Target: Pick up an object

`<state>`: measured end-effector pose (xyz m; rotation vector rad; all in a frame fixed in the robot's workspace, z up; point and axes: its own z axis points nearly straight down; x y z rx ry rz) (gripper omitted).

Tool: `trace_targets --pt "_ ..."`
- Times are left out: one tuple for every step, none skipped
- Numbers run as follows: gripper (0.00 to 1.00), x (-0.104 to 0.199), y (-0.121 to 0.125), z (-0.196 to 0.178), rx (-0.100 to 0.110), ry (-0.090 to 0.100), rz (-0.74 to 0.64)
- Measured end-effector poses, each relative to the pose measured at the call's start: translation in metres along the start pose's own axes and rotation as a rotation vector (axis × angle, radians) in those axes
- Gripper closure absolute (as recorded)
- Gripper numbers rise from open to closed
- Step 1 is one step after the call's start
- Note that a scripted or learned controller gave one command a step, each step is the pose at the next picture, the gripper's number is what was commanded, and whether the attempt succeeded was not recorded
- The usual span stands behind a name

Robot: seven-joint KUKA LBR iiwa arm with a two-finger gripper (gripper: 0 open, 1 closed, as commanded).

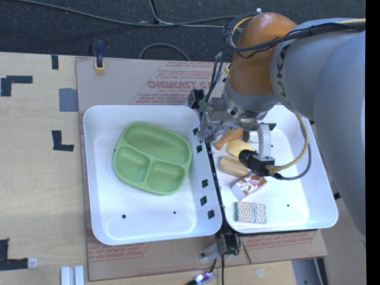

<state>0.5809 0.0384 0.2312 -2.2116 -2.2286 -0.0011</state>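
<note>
Holding green tray (152, 157): left bin (98, 177)

A pale green divided plate (153, 157) is lying in the white left bin (98, 177). The white right bin (309, 209) is showing an orange piece (227, 136), a yellow piece (236, 148), a tan roll (233, 166), a red-and-white packet (248, 186) and a green-speckled card (251, 212). The tabletop (35, 177) is showing light wood.
</note>
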Motion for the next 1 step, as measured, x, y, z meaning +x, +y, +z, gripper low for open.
trace_targets --pt "1.0 0.0582 0.0054 -0.0044 0.0 -0.001 0.0"
